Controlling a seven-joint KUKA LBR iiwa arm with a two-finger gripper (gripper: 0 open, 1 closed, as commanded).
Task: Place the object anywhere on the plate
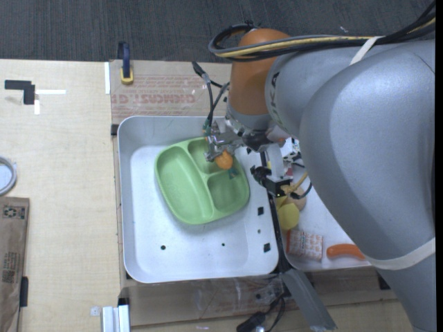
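In the near bin [138, 254] lies the green plate [187, 185], with dividers. At its far right rim the hand [216, 146] hangs directly above the plate, and a small orange object [223, 160] sits just below its tips. Whether it is clamped, I cannot tell.

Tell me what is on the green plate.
A small orange object sits at the plate's upper right rim, right under the hand. The big left section looks bare. The hand covers part of the upper right section, so anything beneath it is hidden.
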